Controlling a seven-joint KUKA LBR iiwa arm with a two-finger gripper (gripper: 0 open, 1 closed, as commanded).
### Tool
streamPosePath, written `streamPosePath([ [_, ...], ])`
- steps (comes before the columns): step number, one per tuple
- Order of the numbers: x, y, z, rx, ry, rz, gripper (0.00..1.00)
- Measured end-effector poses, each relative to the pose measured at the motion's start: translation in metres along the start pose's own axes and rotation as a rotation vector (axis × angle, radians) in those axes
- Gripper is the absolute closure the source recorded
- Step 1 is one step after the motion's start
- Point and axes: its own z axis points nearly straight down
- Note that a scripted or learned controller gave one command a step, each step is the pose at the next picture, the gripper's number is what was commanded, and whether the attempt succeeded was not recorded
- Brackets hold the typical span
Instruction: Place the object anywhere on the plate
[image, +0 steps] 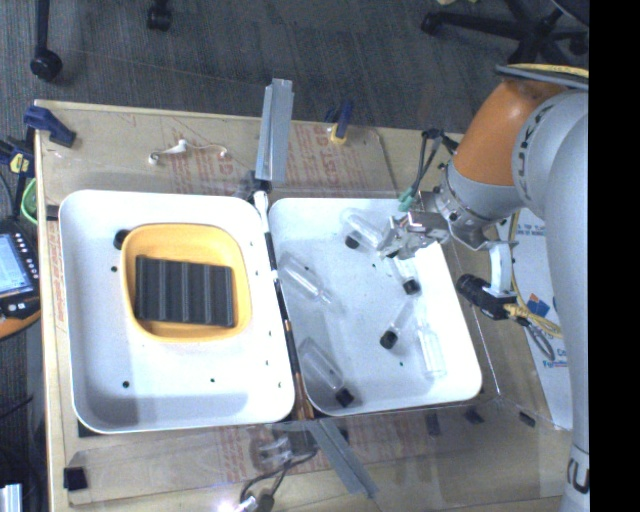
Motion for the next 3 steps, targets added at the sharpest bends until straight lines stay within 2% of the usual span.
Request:
streamPosePath([
  [1, 0.071, -0.007, -0.020, 0.003, 0.000, -0.218, 1.00],
  [2, 0.148, 0.005, -0.023, 0.000, -0.002, -0.416, 1.00],
  [3, 0.216, -0.003, 0.008, 0.003, -0.001, -0.712, 1.00],
])
